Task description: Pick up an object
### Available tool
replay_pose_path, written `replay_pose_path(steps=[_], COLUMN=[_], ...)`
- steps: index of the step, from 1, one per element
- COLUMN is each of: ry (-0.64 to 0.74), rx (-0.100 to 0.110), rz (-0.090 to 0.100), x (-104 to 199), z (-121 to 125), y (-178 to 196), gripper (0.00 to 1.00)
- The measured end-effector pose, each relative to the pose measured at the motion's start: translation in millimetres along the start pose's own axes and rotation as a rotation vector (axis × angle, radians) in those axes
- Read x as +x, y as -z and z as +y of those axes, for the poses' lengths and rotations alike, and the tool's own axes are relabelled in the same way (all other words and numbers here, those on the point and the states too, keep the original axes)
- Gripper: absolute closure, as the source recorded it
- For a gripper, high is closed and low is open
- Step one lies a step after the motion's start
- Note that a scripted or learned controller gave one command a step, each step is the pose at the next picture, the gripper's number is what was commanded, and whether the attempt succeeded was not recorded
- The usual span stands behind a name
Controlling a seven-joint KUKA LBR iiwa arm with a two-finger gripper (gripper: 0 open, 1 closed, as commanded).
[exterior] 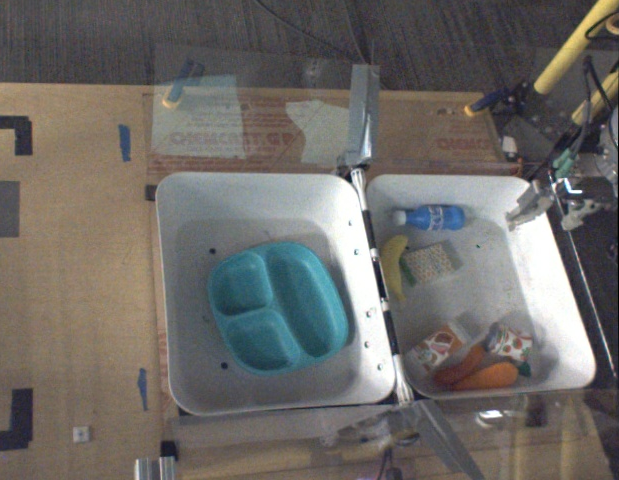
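A: Two white bins, side by side. The left bin (184, 218) has a teal tray w/ 3 sections (277, 306) in it. The right bin (549, 298) has all the small stuff.

B: Where's the gripper?

A: The gripper (534, 206) is up at the right bin's top right corner, by the rim. Nothing is in it. Can't tell if it's spread or pinched together, it's too small and blurry.

B: What can it grab?

A: A blue bottle (429, 217) lying on its side near the top. Just under it a banana (392, 265) by the left wall, w/ a speckled sponge (431, 262) touching it. At the bottom there's a heap: a small carton (442, 346), a carrot (487, 375) and a printed cup (509, 344), all pressed together.

B: So what could go wrong?

A: I think the bottle is round, so it may roll away when pushed. The banana is close to the wall, so a finger may bump the wall. In the heap it may pinch 2 things, or push them apart & get none.
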State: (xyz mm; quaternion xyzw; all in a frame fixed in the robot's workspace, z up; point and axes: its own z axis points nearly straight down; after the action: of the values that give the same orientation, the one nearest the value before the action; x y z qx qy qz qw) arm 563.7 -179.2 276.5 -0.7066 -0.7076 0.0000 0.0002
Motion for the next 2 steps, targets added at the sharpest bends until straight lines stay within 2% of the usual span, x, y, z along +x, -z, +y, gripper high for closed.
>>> replay_pose_path(steps=[1,2], ry=[-0.170,-0.133], rx=[0.001,0.007], rz=[0.000,0.001], x=[22,15], z=[59,76], y=[-87,-190], gripper=[0.00,0.00])
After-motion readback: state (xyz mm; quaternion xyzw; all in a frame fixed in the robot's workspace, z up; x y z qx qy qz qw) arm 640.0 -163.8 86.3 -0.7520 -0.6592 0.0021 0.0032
